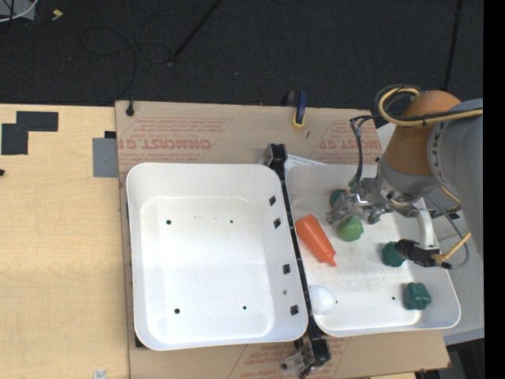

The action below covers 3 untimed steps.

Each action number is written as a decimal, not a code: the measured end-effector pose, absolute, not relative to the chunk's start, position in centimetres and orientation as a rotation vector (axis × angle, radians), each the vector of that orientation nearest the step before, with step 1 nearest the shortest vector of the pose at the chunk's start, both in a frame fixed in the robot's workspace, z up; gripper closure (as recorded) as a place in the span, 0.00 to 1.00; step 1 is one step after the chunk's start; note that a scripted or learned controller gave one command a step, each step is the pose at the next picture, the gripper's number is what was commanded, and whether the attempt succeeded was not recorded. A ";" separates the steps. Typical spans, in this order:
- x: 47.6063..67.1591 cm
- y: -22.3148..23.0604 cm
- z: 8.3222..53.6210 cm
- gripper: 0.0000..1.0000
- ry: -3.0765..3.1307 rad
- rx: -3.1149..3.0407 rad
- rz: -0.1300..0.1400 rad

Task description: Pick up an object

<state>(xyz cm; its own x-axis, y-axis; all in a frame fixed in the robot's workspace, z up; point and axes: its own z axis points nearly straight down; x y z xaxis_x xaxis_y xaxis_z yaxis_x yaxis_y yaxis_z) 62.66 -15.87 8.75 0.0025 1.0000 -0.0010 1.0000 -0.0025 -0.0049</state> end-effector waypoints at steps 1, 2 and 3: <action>58.5 -17.4 8.7 0.00 -2.216 -2.220 0.007; 64.2 -8.7 8.7 0.00 -2.223 -2.207 0.001; 60.4 -12.7 8.7 0.00 -2.215 -2.222 0.007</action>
